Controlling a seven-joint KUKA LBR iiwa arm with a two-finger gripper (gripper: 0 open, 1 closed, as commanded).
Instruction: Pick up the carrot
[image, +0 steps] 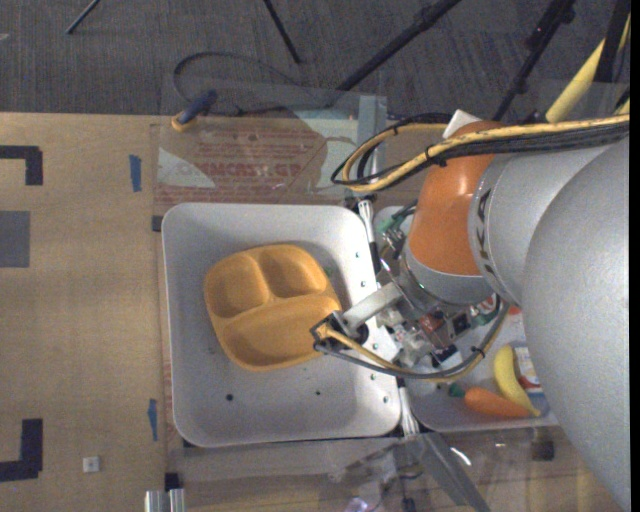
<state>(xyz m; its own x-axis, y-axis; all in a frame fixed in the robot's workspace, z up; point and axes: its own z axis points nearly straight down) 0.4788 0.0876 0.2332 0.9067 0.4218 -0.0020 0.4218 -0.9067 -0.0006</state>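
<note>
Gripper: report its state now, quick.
Gripper: open or closed cannot be told from this view. The carrot lies apart from it, not held.

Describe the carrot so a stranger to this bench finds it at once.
Of the two white bins, take the right bin, half hidden under the grey arm. Near its lower edge in the view lies the carrot, beside a banana. The carrot is orange, straight and tapered; the banana is yellow and curved.
</note>
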